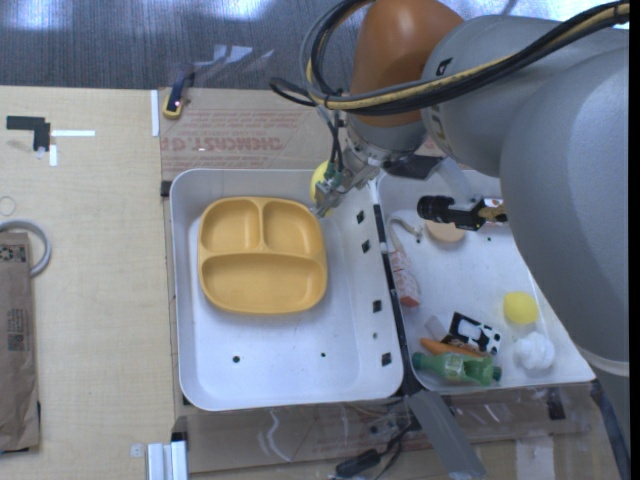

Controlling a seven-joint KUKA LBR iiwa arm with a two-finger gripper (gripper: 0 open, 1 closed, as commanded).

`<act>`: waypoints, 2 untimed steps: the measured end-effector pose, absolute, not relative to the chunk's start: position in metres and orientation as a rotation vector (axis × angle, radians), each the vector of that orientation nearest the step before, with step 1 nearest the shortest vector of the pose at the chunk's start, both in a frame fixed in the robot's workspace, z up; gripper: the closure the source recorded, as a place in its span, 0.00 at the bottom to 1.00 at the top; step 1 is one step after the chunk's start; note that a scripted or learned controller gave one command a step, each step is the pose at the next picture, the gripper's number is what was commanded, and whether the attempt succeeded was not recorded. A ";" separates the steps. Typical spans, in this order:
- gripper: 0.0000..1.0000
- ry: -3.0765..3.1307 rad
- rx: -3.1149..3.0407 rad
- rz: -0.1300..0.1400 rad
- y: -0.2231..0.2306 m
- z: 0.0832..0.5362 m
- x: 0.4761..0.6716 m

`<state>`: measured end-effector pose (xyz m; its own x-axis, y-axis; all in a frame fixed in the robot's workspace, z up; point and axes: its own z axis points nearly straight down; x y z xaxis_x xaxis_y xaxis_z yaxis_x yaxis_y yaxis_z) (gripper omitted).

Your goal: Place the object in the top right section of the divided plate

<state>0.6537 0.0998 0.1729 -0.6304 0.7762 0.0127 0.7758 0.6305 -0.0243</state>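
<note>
Seemingly a small, light, rounded yellow-green object [322,176] sits at the gripper [330,192] tip, just beyond the plate's [262,254] top right section [289,230]; smooth, likely slippery, best pinched across its middle; jaw state unreadable.

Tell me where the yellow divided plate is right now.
The yellow divided plate lies in the upper left of the left white bin, with the gripper just beyond its top right section.

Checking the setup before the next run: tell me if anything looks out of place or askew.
Nothing looks spilled or damaged. The divided plate lies flat in the left bin, its sections bare. The end effector hangs at the plate's upper right corner beside a small yellow object. The right bin holds loose items.
</note>
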 end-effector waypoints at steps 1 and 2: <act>1.00 -2.782 -1.485 -0.016 0.106 0.116 0.659; 1.00 -2.561 -1.826 -0.016 0.123 0.107 0.663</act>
<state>0.6627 0.1235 0.1065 -0.3261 0.9453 0.0034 0.9453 0.3260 0.0105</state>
